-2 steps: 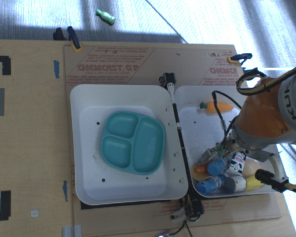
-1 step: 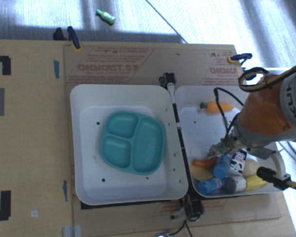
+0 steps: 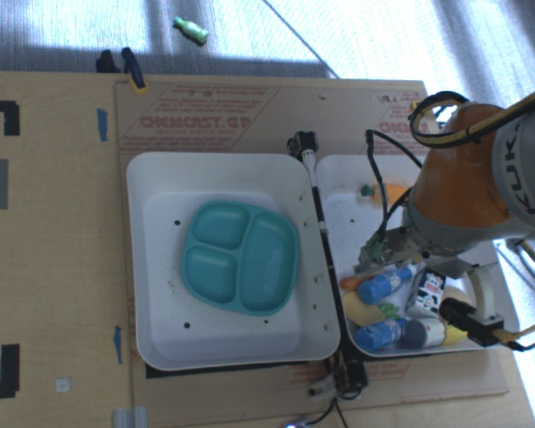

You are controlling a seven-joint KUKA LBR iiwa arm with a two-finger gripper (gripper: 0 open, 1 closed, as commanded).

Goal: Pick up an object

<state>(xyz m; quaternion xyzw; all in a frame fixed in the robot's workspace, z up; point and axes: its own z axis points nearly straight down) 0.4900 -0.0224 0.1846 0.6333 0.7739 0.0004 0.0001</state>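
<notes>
Camera view showed the arm (image 3: 468, 190) low over the right bin (image 3: 343, 185), its gripper (image 3: 388, 248) above blue bottles (image 3: 383, 285), grip state untellable, nothing visibly lifted yet, so picking apparently remained.

The pincer (image 3: 385, 250) is grey and dark, under an orange band (image 3: 455, 185) on the grey arm. Left of the pincer, a white bin (image 3: 152, 266) has a teal plate (image 3: 241, 257) with three parts. Just below the pincer are two blue bottles (image 3: 383, 285) with white caps, and something yellow (image 3: 361, 310). Above the pincer is a small orange thing (image 3: 396, 191). The bench (image 3: 53, 239) is light brown with red letters.
</notes>
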